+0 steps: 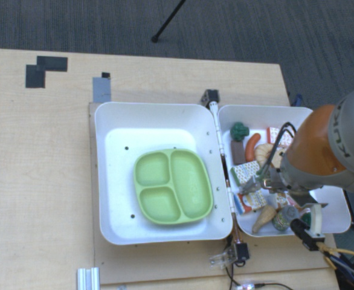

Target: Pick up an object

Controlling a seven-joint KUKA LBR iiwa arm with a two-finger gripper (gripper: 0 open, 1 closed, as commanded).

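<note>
You're over a pale wood bench (38, 162), black tape patches (44, 70) near your left, dark grey carpet (104, 17) beyond, thin black stand leg (176, 11) crossing it.

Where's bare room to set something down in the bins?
Left bin: bare white floor around the green divided plate, widest along its left and top walls. Right bin: crowded with small items under the arm; a bare patch at the lower right corner.

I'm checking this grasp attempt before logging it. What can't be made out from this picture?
- Gripper: its state is unclear in the camera view, lost in clutter under the arm.
- Right bin: the arm covers its middle, hiding what lies there.
- Small items near the green broccoli-like piece and red sausage-like piece: too small and blurred to identify.
</note>
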